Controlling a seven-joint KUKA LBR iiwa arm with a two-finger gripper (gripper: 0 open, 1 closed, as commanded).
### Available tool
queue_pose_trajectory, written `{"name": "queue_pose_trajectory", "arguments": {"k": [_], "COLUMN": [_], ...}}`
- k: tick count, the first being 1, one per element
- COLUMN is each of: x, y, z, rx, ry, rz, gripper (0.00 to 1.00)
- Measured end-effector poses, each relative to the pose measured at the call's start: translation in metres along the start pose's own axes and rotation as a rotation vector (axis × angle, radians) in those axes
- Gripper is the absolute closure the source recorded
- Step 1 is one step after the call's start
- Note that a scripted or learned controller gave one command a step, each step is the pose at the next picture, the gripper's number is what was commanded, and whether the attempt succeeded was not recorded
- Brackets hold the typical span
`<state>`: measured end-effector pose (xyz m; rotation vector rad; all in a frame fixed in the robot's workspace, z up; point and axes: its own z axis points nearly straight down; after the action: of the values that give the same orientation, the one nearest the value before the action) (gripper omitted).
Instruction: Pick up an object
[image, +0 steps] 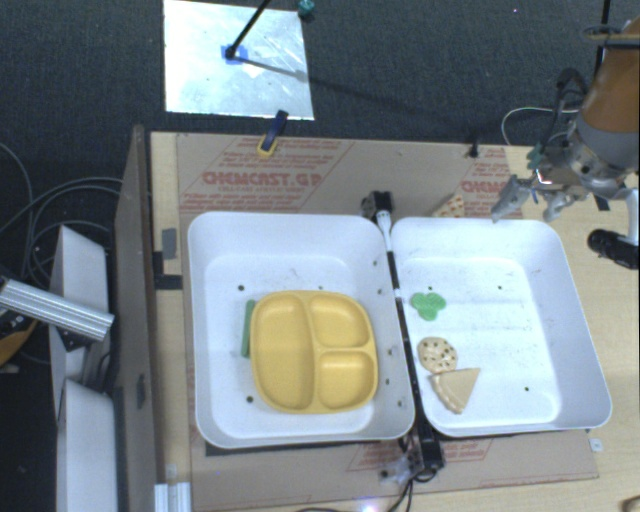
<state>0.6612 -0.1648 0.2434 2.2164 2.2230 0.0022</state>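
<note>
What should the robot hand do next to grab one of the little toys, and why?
Probably swing left and toward the near side, over the small green toy, then come down. The gripper hangs above the far edge of the right white bin, holding nothing. All three toys, the green one, the round tan cookie and the pale wedge-shaped piece, lie by that bin's left wall.

- Green broccoli-shaped piece (429, 305): small and flat, lying on the right bin's floor close to its left wall, well apart from the gripper (527, 196), below and left of it.
- Round tan cookie (437, 354): speckled, flat, just below the green piece, farther from the gripper.
- Pale wedge (456, 388): triangular, flat, touching the cookie's lower edge, farthest from the gripper.
</note>
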Motion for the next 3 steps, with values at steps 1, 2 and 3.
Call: {"name": "queue_pose_trajectory", "arguments": {"k": [1, 2, 3], "x": [-0.003, 0.08, 0.077], "y": [-0.108, -0.085, -0.032], "z": [0.076, 0.141, 0.159], "rx": [0.016, 0.005, -0.003], "ry": [0.004, 0.004, 0.0], "rz": [0.006, -0.007, -0.003], "gripper": [0.0, 0.0, 0.0]}}
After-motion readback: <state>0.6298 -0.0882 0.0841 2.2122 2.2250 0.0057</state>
